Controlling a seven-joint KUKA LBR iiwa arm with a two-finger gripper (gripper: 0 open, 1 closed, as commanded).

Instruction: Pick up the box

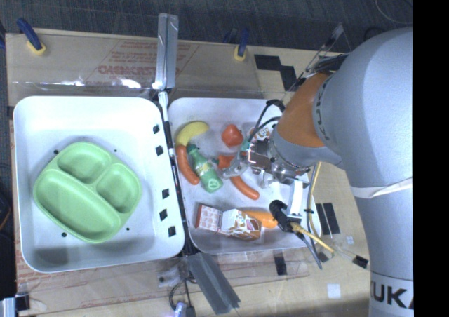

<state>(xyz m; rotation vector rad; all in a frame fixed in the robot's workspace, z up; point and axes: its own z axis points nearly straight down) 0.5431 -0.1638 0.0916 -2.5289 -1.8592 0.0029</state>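
The box [230, 221] lies flat at the right bin's [210, 242] 6 o'clock edge. The gripper [261, 161] hangs over the carrots [245, 186] at 12 o'clock from the box; its opening cannot be determined. Descending here risks seizing a carrot instead.

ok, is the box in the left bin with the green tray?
No, the box lies flat near the front edge of the right bin, while the green tray sits in the left bin.

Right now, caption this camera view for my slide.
KUKA arm's gripper hovers over toy food in the right bin; box lies untouched.
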